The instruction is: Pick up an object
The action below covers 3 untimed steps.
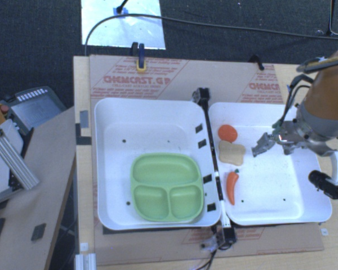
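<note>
In the right bin (281,207), along its left side, lie three things: an orange-red round fruit (227,133), a pale beige bread-like piece (231,153) just below it, and an orange carrot (232,187) with a green tip nearer the front. My gripper (263,145) hangs over the right bin, its fingers pointing left, a short way right of the beige piece and apart from it. Nothing shows between its fingers.
The left bin (118,122) holds a green divided plate (168,187) at its front. A black divider strip (209,162) runs between the bins. The arm's grey and orange body (327,106) covers the right bin's far right side.
</note>
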Available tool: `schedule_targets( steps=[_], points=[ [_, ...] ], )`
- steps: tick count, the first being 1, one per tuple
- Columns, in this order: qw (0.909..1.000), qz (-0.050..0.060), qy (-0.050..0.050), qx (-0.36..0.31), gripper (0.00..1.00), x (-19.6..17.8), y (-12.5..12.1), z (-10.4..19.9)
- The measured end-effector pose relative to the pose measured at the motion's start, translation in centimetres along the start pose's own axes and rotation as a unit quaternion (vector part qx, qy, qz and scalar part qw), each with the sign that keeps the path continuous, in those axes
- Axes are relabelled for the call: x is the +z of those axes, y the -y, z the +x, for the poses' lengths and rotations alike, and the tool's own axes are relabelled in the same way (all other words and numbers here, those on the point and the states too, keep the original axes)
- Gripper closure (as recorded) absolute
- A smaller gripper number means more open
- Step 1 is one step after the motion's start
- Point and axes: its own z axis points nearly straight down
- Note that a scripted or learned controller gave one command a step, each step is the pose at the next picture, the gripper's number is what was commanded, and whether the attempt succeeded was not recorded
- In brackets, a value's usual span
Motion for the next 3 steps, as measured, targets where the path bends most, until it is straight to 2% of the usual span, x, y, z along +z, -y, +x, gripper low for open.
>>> schedule_targets(
  steps=[2,3],
  points=[
    [1.0000,0.001,0.000,0.000,0.00,12.5,0.3,0.1],
    [1.0000,-0.002,0.000,0.000,1.00,11.1,0.1,0.0]
  ],
)
